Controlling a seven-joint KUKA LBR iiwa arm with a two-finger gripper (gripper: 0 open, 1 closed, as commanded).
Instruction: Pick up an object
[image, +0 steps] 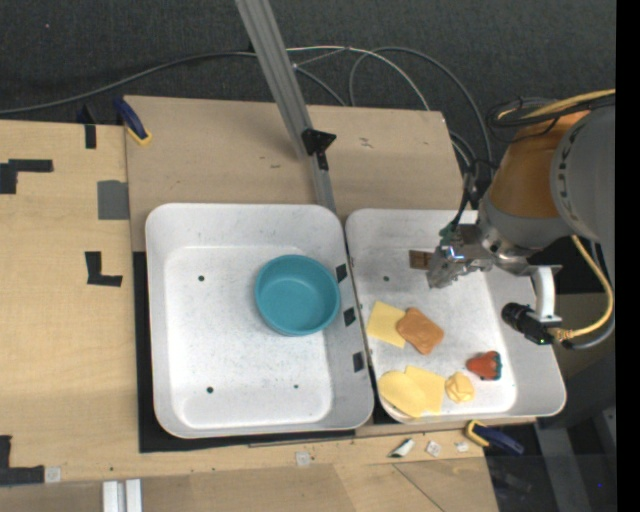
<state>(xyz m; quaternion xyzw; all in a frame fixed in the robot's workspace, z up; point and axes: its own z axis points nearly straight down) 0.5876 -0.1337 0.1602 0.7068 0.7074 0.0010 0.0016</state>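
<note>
While the claw (443, 268) hung above the orange-brown block (421, 331), couldn't tell if it was open; I'd drop straight down, straddling that block, clear of the yellow wedge (385, 324) touching it.

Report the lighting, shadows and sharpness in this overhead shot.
Camera view: lighting is even and soft, with no strong glare on the white bins; the blue bowl casts only a faint shadow; the food pieces look slightly soft and lack fine detail; the tool is small and dark, so its state is unclear.

End effector (443, 268) above right bin (520, 405); blue bowl (296, 294) in left bin (180, 330).
</note>
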